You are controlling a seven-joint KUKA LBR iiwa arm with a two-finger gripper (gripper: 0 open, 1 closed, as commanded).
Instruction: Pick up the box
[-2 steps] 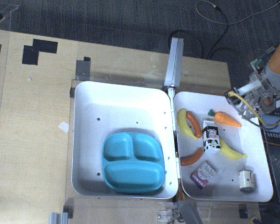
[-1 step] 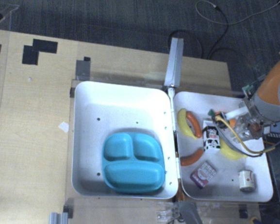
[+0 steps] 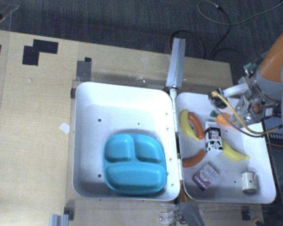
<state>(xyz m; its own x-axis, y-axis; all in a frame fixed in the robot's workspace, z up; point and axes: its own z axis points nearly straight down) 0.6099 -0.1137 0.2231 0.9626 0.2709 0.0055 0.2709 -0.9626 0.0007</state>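
- Probably light and stiff, the small black-and-white box should take a pinch across its two longer sides.
- It lies mid-way in the right bin, between two bananas.
- Sharing that bin: two orange-red sausages, a purple packet and a small pale can.
- The left bin holds a blue divided tray.
- The gripper hangs over the right bin's far right corner; whether released or clenched, I cannot tell.
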